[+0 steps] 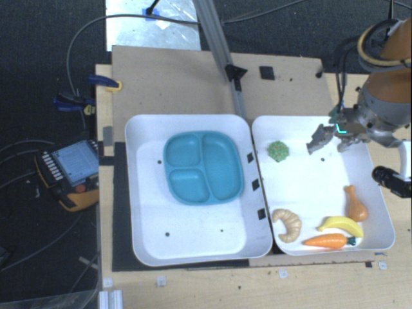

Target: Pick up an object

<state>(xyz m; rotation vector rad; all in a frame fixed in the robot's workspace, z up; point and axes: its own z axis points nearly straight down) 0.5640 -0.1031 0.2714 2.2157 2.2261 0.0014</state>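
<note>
Two white bins: one at centre-left [145,237], one at centre-right [302,172]. One blue divided plate [203,167]. One broccoli floret [278,150]. One croissant [288,224]. One banana [341,224]. One carrot [326,241]. One chicken drumstick [355,203].

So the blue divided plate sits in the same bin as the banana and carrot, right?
Not quite. The camera view shows the blue divided plate alone in the left bin, while the banana and carrot lie in the right bin.
</note>
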